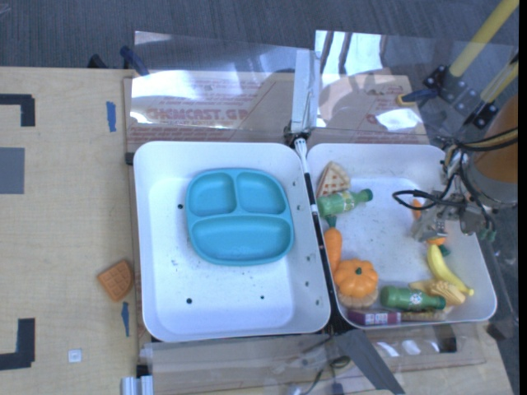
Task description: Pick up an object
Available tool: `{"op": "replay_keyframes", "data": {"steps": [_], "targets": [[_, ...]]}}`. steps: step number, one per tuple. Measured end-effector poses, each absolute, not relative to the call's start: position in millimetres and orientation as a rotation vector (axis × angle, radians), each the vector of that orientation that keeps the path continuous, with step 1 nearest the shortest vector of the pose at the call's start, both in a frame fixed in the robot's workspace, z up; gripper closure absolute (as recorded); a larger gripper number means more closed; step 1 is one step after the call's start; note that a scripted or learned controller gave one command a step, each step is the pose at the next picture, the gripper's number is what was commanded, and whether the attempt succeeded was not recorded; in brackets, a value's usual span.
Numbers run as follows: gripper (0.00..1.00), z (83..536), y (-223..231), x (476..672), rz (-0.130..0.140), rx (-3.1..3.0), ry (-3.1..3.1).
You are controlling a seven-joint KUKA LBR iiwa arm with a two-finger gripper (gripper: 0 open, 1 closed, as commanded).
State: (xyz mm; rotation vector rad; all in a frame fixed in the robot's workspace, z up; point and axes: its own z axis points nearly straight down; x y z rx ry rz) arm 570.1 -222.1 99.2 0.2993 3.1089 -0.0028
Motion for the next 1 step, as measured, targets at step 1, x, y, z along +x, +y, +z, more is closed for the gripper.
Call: {"op": "replay_keyframes", "data": {"steps": [1], "targets": [[0.0, 98.5, -222.0, 569.7, -0.002, 0.3, 3.11]]}}
